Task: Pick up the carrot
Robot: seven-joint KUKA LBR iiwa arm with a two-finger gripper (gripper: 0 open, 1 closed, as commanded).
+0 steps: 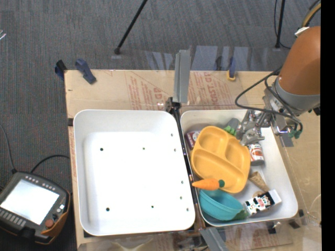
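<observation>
Nearest the camera, at the front of the right bin (289,192), a teal bowl (220,205) sits against the front wall, with a small black-and-white cow-patterned carton (260,202) just to its right. Right behind the bowl lies the carrot (207,183), orange with a green tip pointing right, resting across the front edge of a yellow divided plate (220,158) and touching the bowl's rim. The plate fills the middle of that bin; a small can (256,153) stands just beside its right edge, and a tan wedge (257,180) lies in front of the can. The gripper (252,132) hangs over the back of the right bin, near the plate's far right corner and well apart from the carrot; whether it is spread or pressed together cannot be told from this slant. The left bin (84,140) lies beside it on the cardboard-covered tabletop (120,88). A teach pendant (31,205) rests on the floor at lower left.
</observation>
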